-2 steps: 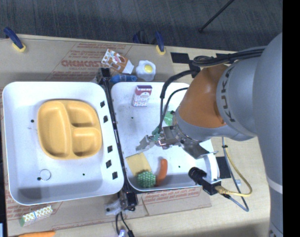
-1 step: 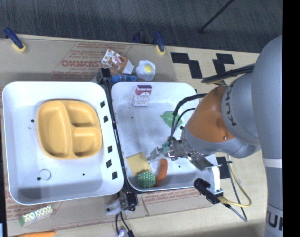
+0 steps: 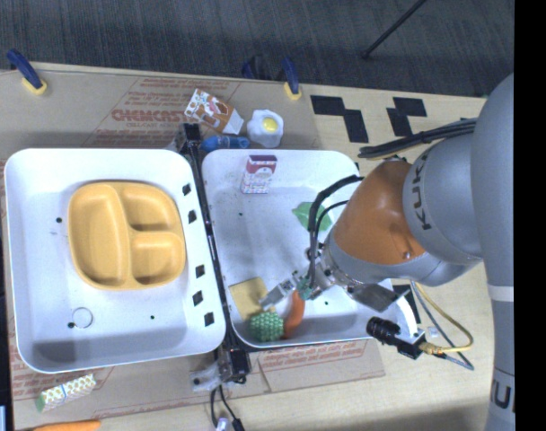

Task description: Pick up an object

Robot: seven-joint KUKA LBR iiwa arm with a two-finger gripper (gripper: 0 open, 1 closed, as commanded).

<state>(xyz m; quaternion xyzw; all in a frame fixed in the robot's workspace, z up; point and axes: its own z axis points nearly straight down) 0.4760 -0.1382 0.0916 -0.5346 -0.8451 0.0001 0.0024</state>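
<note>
Overhead, cardboard-covered bench [image 3: 147, 106], dark carpet [image 3: 165, 16].

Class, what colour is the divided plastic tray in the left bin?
Yellow; the divided plastic tray shows best in the camera view.

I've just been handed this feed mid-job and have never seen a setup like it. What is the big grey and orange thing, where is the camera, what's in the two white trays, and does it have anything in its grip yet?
The grey and orange bulk is a robot arm, reaching in from the right. The single camera sits above the bench and looks down at a slant. At the arm's tip is a two-finger gripper, low in the right bin.

The left bin holds a yellow divided tray. The right bin holds a small red and white carton near its far edge, and near its front edge a yellow block, a green bumpy ball and an orange carrot-shaped piece.

The gripper's tip is right by those front items, but I cannot tell whether it grips anything.
</note>
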